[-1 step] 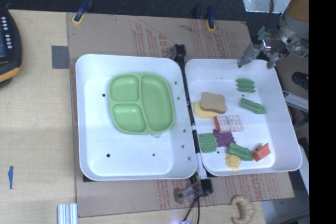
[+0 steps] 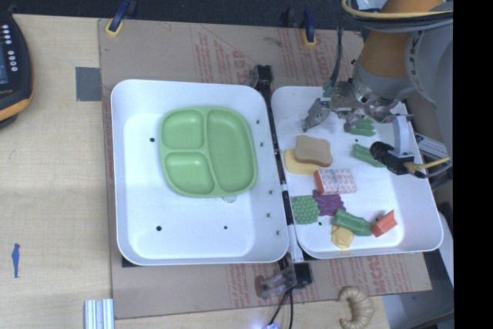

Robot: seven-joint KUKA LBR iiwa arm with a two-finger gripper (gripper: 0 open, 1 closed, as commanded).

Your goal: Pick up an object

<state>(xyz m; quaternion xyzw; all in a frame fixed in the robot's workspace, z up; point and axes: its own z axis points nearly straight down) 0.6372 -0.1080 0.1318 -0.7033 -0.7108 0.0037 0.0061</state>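
My gripper hangs over the far end of the right bin, its two grey fingers spread open with nothing between them. Just in front of it, a brown bread slice lies on a yellow cheese piece. A small green piece sits right beside the gripper's right finger, and another green piece lies a little nearer. Toward the bin's front lie a pink patterned box, a green waffle-like square, a purple piece, a green pickle, an orange block and a yellow lump.
The left bin holds a green divided plate. The arm's grey and orange body fills the upper right. A black cable part crosses the right bin's right side. A tan curled object lies on the bench in front.
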